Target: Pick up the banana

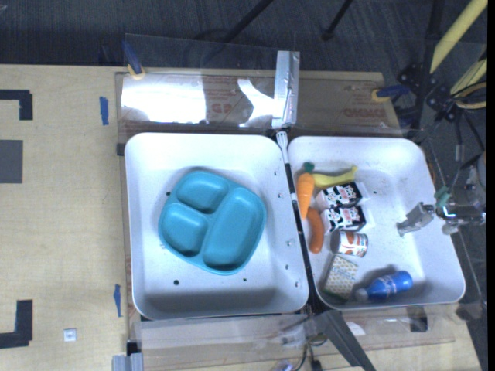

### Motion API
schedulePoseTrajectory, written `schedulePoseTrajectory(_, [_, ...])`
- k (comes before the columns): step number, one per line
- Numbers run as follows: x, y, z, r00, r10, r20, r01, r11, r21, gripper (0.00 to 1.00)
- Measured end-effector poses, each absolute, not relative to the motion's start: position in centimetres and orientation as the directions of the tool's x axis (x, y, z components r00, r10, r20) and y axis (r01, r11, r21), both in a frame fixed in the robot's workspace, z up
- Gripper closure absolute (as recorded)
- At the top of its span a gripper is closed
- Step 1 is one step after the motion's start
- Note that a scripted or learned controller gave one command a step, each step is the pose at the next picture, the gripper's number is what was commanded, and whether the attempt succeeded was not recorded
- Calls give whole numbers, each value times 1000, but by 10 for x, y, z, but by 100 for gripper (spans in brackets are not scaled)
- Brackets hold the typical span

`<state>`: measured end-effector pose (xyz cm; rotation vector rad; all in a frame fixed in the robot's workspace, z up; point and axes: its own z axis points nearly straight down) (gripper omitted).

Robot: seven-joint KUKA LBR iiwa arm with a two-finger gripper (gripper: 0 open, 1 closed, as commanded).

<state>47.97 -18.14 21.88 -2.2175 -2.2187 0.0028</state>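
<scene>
Metal two-finger gripper (pixel 418 216) sits at right bin's right edge, over bare white floor; can't tell how its jaws stand, nothing visibly in them. Well left of it, the yellow banana (pixel 337 176) lies at the far-left of the shallow white right bin (pixel 402 151), touching an orange carrot (pixel 307 194). Blue bottle (pixel 387 285) near edge. Blue divided plate (pixel 211 221) in left bin.

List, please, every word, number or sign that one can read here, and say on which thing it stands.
None can be read.
Cardboard behind the bins: reddish print, too blurred.
Black-and-white carton: pattern, no legible text.
Small can: red label, too small.
Blue bottle: label illegible.
</scene>
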Motion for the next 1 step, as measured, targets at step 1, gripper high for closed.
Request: schedulePoseTrajectory(1, [561,-152,134,-190,982,0,982,190,0,0])
